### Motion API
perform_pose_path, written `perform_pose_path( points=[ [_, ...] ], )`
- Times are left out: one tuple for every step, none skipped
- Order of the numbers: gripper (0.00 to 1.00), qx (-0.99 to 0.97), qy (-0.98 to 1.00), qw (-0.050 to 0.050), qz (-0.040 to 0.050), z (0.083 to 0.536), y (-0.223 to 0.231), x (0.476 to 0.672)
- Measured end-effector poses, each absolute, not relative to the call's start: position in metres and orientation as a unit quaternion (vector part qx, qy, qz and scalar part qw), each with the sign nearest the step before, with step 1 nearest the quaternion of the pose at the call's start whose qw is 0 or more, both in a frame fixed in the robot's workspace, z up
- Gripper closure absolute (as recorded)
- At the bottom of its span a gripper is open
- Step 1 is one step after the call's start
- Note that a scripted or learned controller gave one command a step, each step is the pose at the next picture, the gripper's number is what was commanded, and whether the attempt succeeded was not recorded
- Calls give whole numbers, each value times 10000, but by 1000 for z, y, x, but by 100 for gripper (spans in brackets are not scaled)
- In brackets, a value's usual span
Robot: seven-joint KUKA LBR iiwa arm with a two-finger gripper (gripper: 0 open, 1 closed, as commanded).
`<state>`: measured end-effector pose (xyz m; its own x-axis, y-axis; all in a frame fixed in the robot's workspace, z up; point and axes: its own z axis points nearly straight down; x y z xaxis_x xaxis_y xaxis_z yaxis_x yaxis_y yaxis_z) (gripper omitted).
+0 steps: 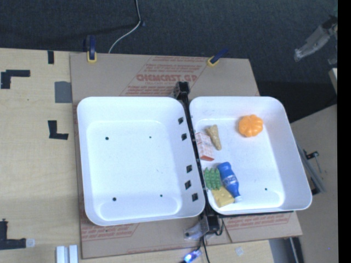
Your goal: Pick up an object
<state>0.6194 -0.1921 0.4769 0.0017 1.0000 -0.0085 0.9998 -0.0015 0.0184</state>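
I see the jaws [313,41] up in the top right corner, blurry, well away from both bins; I cannot tell how they stand. In the right bin [285,163] an orange toy [250,125] sits near the far side; a blue bottle [228,179], a green piece [211,176] and a yellow block [221,196] crowd the near left corner.

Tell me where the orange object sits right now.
The orange object lies in the right-hand bin of the camera view, near its far right corner, apart from the tan piece to its left.
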Motion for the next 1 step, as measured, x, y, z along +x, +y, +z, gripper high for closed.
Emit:
perform_pose_path(
  points=[
    [100,7065,7078,12,-11,476,-189,620]
  ],
)
